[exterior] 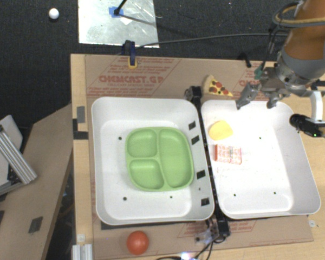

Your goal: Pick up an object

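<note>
My gripper [258, 97] hangs over the far edge of the right bin [292, 161], its two fingers spread apart with nothing between them. A yellow lump [220, 129] lies in that bin's far left part, left of and nearer than the gripper. Just in front of it sits a small red-and-white packet [228, 154]. A pizza-slice toy [217, 86] rests on the board behind the bin, left of the gripper.
The left bin [105, 161] holds a green divided plate [159, 158]. A red ball [137, 242] sits on the board at the near edge. Black clips join the bins along the middle. A foil sheet [118, 15] and a white ball [54, 13] lie far back.
</note>
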